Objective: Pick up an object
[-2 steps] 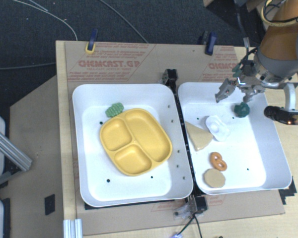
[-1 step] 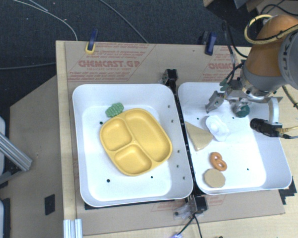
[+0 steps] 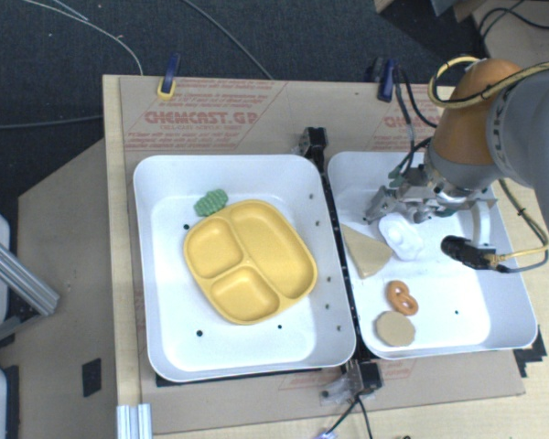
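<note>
1. A round tan disc (image 3: 395,329) is seen nearest the camera, on the floor of the right bin (image 3: 494,314), nearer than the tan wedge (image 3: 366,252) and slightly to its right.
2. An orange ring (image 3: 401,296) is found just beyond the disc, between it and the wedge and a little to the wedge's right; whether ring and disc touch cannot be told.
3. The wedge itself is laid flat against the right bin's left wall.
4. To the left of the wedge, across the wall, a yellow divided plate (image 3: 249,262) is set in the left bin (image 3: 151,245), turned at an angle, its three compartments facing up.
5. A white lump (image 3: 403,238) is placed just to the right of the wedge, close beside the wedge's far corner.
6. The gripper (image 3: 398,207) is held low over the bin floor directly beyond the white lump, farther than the wedge and to its right. Whether it is released or clenched cannot be told, and nothing can be seen held in it.
7. A small green ridged piece (image 3: 210,202) is seen well to the left of the wedge and farther back, touching the far rim of the plate.
8. The grey arm (image 3: 526,126), with its orange band (image 3: 467,122), is extended in from farther back and to the right of the wedge.
9. Farthest from the wedge, two clamps (image 3: 169,76) are fixed on the far edge of the printed board (image 3: 210,112) under both bins.
</note>
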Robot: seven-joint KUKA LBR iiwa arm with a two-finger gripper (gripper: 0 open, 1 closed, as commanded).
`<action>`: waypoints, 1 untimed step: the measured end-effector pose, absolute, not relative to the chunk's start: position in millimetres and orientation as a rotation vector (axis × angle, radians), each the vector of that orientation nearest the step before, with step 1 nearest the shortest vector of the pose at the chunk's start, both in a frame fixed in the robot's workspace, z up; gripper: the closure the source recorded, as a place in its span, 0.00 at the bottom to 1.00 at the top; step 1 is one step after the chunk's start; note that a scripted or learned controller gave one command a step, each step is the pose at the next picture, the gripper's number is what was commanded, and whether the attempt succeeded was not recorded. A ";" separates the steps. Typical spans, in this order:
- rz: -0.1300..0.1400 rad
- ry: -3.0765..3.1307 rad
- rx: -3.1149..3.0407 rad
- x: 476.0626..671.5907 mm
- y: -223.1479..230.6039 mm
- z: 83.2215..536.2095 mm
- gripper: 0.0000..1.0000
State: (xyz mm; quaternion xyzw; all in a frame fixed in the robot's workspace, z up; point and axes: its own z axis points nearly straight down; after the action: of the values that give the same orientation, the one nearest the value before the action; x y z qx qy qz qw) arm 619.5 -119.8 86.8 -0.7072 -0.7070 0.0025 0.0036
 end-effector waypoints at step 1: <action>-0.001 -2.221 -2.222 622.0 -120.1 102.0 1.00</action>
State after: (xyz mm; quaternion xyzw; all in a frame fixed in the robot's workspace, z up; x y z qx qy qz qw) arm 622.0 -120.1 102.0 -0.7073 -0.7069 -0.0003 -0.0002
